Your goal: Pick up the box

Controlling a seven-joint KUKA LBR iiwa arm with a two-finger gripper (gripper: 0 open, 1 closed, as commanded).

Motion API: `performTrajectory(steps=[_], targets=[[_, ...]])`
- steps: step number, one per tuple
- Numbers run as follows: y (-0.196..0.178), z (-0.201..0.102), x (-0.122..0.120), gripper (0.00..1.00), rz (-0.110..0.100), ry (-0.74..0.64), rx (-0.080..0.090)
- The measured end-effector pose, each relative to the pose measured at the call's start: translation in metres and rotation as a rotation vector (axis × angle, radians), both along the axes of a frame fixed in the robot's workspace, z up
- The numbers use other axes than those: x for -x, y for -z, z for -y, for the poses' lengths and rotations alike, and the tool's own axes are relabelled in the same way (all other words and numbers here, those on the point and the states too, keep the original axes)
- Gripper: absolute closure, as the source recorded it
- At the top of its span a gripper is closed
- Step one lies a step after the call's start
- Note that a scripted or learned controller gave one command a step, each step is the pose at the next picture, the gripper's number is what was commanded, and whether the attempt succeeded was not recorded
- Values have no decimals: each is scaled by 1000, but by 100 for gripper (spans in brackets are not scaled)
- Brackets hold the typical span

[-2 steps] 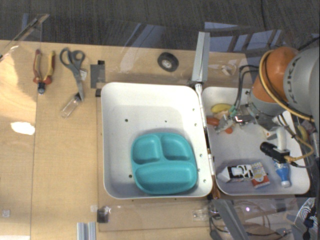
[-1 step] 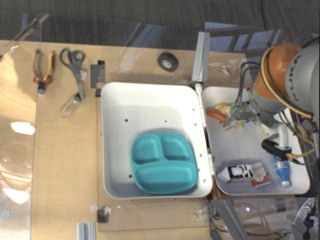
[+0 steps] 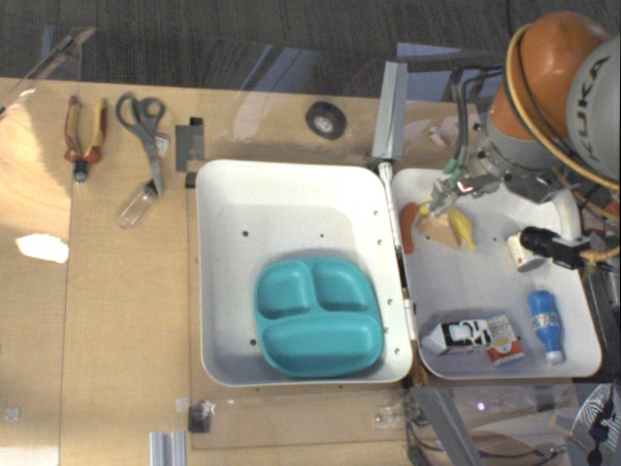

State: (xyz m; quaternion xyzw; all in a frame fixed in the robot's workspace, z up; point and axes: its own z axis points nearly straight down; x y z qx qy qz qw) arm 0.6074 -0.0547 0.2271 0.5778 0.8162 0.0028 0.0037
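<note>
The box (image 3: 477,336) is a small carton with black-and-white print and a red-orange end. It lies flat near the front edge of the right bin (image 3: 485,289). My gripper (image 3: 443,194) hangs over the far left corner of that bin, well behind the box. It is just above a yellow banana (image 3: 460,228) and a tan and red item (image 3: 424,223). Nothing can be seen held in it.
A blue bottle (image 3: 545,324) lies just right of the box, and a small white item (image 3: 518,250) sits further back. The left bin (image 3: 233,260) holds a teal divided tray (image 3: 317,316). Pliers (image 3: 81,136), scissors (image 3: 146,129) and a tape roll (image 3: 326,119) lie on the bench behind.
</note>
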Motion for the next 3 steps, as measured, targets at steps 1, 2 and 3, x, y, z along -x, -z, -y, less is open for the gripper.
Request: performTrajectory(steps=[1, 2, 3], targets=[[1, 0, 0, 0, -1, 0, 0], [59, 37, 12, 0, -4, -23, 1], [46, 75, 55, 0, -2, -57, 2]])
